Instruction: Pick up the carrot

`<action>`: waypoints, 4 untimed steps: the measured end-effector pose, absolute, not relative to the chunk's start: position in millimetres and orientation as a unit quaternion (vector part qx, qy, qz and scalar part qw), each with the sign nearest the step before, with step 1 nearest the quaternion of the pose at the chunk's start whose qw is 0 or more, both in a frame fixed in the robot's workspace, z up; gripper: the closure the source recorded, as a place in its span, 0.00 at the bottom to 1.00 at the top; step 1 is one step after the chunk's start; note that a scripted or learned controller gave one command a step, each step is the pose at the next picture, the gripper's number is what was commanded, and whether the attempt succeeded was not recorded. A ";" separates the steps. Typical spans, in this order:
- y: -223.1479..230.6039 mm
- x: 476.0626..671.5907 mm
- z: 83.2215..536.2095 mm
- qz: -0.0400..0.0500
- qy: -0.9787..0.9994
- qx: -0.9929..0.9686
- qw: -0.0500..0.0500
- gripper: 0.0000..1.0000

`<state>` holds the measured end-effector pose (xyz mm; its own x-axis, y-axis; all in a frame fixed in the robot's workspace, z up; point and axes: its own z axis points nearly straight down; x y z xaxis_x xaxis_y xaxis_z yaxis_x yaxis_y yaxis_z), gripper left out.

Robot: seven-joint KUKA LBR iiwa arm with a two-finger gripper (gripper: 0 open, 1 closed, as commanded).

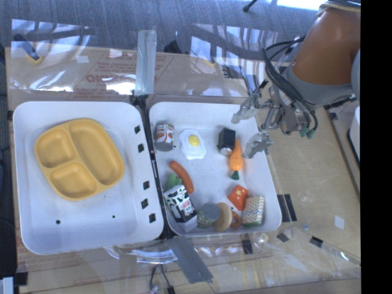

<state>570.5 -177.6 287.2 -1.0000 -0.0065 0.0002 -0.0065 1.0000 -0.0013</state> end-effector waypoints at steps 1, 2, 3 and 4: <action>-209.6 577.8 94.3 0.001 -0.999 -0.036 -0.003 0.00; -207.1 580.7 106.6 0.002 -0.999 -0.031 -0.005 1.00; -211.1 563.2 146.8 0.001 -0.992 -0.129 -0.002 1.00; -164.6 524.2 171.5 0.000 -0.998 -0.064 0.000 1.00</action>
